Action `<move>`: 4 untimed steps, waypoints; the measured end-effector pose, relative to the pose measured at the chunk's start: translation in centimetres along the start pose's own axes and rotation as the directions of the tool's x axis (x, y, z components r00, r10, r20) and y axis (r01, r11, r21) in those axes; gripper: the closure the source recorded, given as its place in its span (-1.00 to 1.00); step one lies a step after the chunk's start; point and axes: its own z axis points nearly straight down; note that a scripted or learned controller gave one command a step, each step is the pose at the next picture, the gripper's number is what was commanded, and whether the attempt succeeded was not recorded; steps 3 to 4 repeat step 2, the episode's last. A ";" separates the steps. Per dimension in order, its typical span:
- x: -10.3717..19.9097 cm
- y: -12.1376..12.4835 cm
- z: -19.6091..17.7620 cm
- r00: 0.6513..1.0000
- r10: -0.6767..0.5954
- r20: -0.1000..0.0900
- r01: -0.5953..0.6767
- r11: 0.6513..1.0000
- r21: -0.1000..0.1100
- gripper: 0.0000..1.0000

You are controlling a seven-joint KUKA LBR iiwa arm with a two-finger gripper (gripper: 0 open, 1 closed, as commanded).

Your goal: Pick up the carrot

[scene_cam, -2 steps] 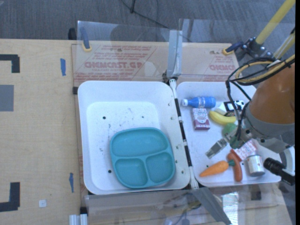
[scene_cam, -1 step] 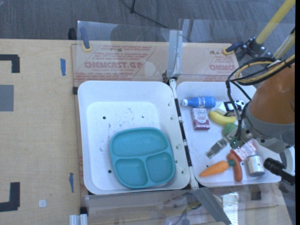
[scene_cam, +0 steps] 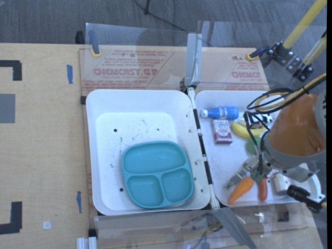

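While hand [scene_cam: 248, 171] hovers close, carrot [scene_cam: 241, 190] lies diagonal, tip lower-left

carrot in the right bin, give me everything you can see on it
The carrot is a small orange toy-looking piece, smooth and likely plastic, tapering to a blunt tip. It lies flat on the floor of the right bin, near the front edge, tip pointing toward the front-left. Its thick end sits under the gripper, which hides that end; whether the metal touches it cannot be told. A shorter red-orange piece lies just to its right, close beside it, contact unclear. It does not look lifted.
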 end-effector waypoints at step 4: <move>4.5 3.4 -9.4 0.906 0.424 0.001 -0.424 0.906 0.010 1.00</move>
